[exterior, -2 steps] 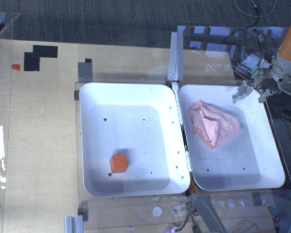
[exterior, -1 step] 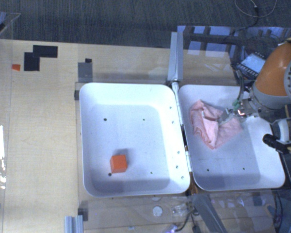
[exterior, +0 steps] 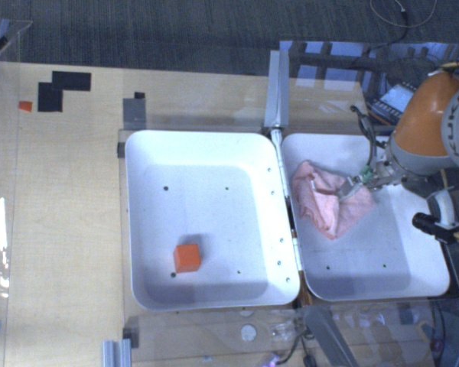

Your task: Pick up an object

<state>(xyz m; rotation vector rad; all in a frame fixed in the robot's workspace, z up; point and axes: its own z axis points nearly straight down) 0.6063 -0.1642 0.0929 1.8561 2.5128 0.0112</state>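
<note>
Overhead, the single camera looks down at a slant on a pale wooden bench [exterior: 61, 228] carrying two shallow white bins side by side. In the right bin [exterior: 382, 274] lies a crumpled pink cloth [exterior: 321, 205], bunched toward the bin's upper left part, close to the wall shared with the neighbouring bin. In the left bin [exterior: 214, 167] a small orange cube [exterior: 187, 258] sits alone near the lower left corner, well apart from the cloth.

The grey arm, with its orange band [exterior: 428, 113], reaches in from the right side of the picture and bends down over the right bin. Its jaws [exterior: 361, 180] sit at the cloth's upper right edge, and a fold of pink fabric seems drawn up toward them; they look pinched on the cloth, though the tips are small and partly lost against the fabric.

As a judgement, the step in hand is taking hold of the cloth and lifting it. To do that well, the grip should bite a thick fold rather than a thin edge, and the lift should go straight up and slowly, so the limp fabric neither slips free nor drags against the bin wall.
</note>
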